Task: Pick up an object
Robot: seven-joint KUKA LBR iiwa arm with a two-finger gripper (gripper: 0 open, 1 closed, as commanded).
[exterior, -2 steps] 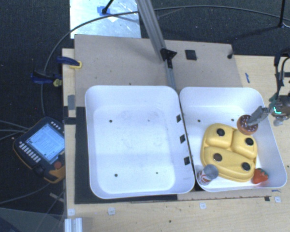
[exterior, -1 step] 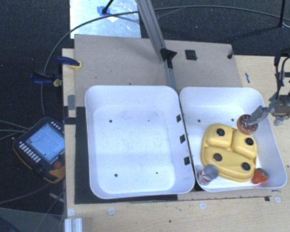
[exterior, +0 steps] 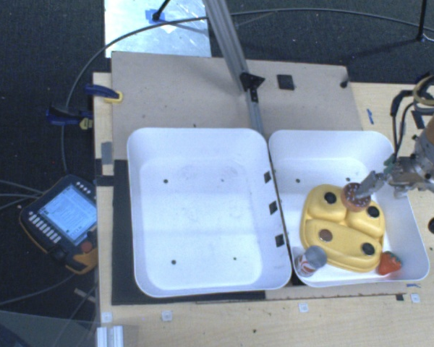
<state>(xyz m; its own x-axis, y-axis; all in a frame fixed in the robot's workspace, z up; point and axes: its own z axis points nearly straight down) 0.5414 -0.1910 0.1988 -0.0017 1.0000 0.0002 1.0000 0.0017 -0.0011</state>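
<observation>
1. The arm (exterior: 428,161) is seen reaching in from the right edge of the view, with the claw (exterior: 362,190) lowered into the right bin (exterior: 325,150).
2. Whether the claw is released or clenched cannot be told; its tip is too small and blurred to be read, and nothing is visibly lifted.
3. Directly beneath the claw tip a small round brownish-pink object (exterior: 356,196) is seen, resting on top of the yellow moulded tray (exterior: 345,230). Contact between the claw and this round object cannot be confirmed.
4. The yellow moulded tray is placed just below and to the left of the claw, in the near right part of the right bin. Dark round spots are visible on its surface.
5. A small grey cylindrical object (exterior: 312,258) is found well below and to the left of the claw, touching or just beside the near left edge of the yellow tray.
6. A red strawberry-like object (exterior: 389,263) is located below the claw and slightly to its right, in the near right corner of the right bin, just beside the yellow tray.
7. The left bin (exterior: 202,208) is set well to the left of the claw, side by side with the right bin on the table (exterior: 202,85).
8. A handheld control pendant (exterior: 61,219) with a lit screen is seen far to the left of the claw, off the table.
</observation>
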